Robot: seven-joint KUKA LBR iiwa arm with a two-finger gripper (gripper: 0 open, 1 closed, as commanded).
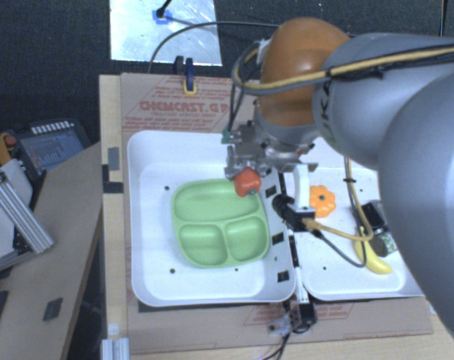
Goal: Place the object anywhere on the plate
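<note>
The surface (76,201) is a tan bench set against a dark background, and it carries a cardboard sheet (174,103) printed with red lettering. Two shallow white bins sit side by side on the cardboard. The left bin (148,171) contains a green plate (215,227) with three compartments: one long section at the far side and two smaller sections at the near side. The right bin (339,276) contains a small orange pumpkin-shaped item (323,200) and a yellow banana-shaped item (374,259), which lie well apart from each other.

The arm (392,96) reaches in from the right, with its orange band (298,58) above the wrist. The tool (245,172) is positioned over the far right edge of the plate, near the divider between the bins. A small red-orange object (248,182) appears directly at the tool's lower end, over the rim of the plate's long compartment. Whether the tool is spread or pinching this object cannot be determined. Whether the object touches the plate also cannot be determined.

A control pendant (50,148) and an aluminium rail (13,205) lie at the left of the surface.
</note>
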